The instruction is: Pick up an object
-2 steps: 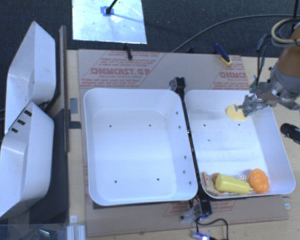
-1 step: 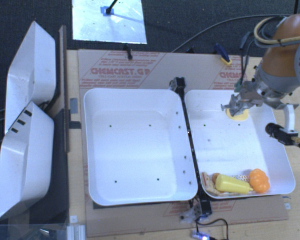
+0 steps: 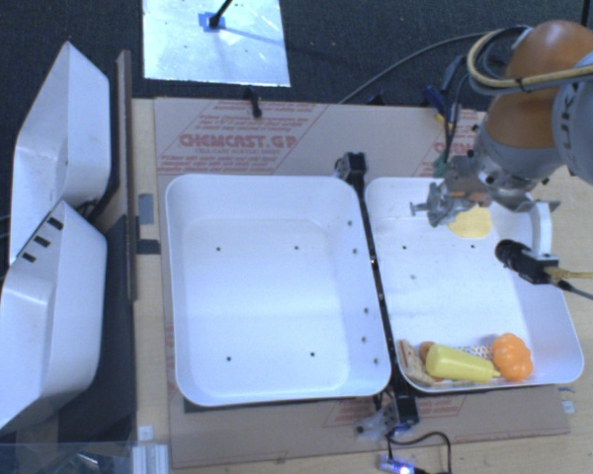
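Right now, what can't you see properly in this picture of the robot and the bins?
- The gripper: too small and blurred in the camera view to tell how its fingers stand.
- The pale yellow object: partly covered by the arm's wrist, so its full shape is hidden.
- The pile at the right bin's front edge: the yellow piece and orange piece overlap flatter items, too small to identify.

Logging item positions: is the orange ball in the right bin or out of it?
In. The ball lies inside the right bin, at its near corner beside a yellow item.
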Tool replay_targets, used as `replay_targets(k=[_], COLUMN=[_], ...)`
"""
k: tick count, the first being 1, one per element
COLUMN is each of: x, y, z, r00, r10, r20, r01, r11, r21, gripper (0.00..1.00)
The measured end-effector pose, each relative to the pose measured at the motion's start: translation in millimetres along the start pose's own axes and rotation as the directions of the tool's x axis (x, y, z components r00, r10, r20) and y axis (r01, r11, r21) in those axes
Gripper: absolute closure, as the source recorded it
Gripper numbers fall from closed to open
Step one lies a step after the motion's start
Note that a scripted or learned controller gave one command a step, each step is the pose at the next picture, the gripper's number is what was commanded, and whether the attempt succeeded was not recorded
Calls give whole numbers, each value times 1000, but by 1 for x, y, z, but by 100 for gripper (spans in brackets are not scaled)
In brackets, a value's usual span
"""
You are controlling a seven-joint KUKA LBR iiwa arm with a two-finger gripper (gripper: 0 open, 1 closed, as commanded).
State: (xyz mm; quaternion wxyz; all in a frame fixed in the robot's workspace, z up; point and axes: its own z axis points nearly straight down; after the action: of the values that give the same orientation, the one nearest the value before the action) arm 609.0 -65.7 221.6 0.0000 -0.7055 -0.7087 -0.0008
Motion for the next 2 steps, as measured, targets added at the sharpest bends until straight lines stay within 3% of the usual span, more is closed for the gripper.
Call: replay_targets(k=[2], x=[96], y=[22], z=[10], r00=[1000], r10=[0], r20=[0], r01=[0], r11=[1000], r21=[1], gripper=[100])
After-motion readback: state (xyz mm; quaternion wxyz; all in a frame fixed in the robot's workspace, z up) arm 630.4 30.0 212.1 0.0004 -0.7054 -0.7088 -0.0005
